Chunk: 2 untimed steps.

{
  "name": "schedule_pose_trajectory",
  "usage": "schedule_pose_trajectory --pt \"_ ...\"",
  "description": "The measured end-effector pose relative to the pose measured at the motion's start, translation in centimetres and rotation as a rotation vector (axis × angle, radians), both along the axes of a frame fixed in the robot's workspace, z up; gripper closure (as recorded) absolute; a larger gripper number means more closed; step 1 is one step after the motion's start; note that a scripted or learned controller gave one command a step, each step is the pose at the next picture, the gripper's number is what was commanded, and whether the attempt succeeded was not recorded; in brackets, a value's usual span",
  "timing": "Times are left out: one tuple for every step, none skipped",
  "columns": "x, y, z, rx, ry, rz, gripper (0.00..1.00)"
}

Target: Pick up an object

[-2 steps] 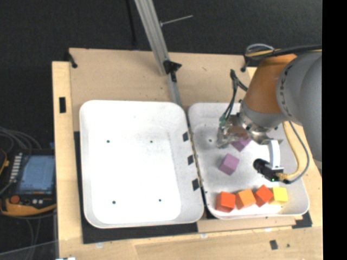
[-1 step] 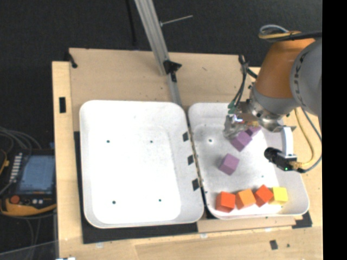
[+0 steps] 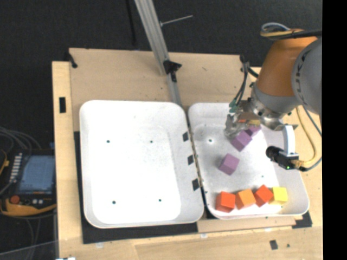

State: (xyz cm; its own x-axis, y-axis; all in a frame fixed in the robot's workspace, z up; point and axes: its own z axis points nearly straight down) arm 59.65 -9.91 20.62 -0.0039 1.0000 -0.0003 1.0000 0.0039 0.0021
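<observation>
Smooth white right bin [image 3: 212, 124]: jaws [image 3: 239, 125] over purple cube [image 3: 242, 139], grip state unclear.

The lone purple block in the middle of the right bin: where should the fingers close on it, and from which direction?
Probably straight down from above. The purple block sits apart from the second purple block under the gripper and from the row of blocks at the bin's near wall. It lies turned relative to the right bin, so the wrist should rotate until the fingers close on two opposite flat sides.
</observation>
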Motion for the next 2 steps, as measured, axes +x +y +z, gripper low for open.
schedule_pose_trajectory --pt "-2.0 4.9 1.8 0.002 0.001 0.003 1.0" --pt "-3.8 8.8 2.7 0.002 0.001 0.003 1.0"
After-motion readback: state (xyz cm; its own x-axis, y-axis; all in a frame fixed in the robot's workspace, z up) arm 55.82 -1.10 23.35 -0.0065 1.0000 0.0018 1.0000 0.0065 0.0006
